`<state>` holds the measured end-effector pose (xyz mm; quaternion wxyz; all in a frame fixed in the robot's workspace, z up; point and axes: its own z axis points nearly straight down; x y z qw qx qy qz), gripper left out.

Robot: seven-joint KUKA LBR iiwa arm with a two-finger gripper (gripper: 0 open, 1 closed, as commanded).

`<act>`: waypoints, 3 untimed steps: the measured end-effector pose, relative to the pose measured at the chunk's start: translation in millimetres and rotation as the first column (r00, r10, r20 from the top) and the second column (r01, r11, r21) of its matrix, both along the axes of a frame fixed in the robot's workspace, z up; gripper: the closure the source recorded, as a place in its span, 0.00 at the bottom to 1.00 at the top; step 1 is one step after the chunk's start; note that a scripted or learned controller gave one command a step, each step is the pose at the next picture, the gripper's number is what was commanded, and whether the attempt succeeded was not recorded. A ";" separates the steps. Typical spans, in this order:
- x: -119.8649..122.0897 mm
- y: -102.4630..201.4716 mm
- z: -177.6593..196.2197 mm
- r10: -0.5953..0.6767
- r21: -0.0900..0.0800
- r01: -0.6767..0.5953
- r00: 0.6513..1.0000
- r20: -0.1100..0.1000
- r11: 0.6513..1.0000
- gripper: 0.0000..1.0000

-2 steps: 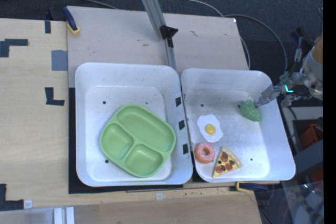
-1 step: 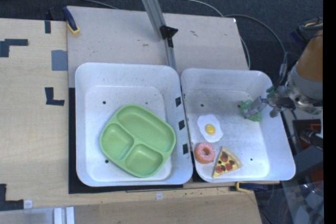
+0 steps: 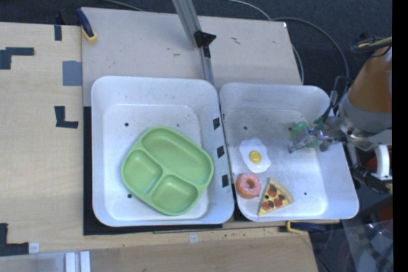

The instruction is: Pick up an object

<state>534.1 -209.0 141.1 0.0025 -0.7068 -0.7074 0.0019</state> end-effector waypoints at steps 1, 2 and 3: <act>0.0 0.4 -51.6 0.000 -0.002 0.000 1.000 0.006 1.000 0.00; -0.1 1.3 -40.8 0.002 0.000 -0.002 1.000 0.004 1.000 1.00; -2.0 0.9 21.8 0.001 -0.003 -0.001 1.000 0.011 1.000 1.00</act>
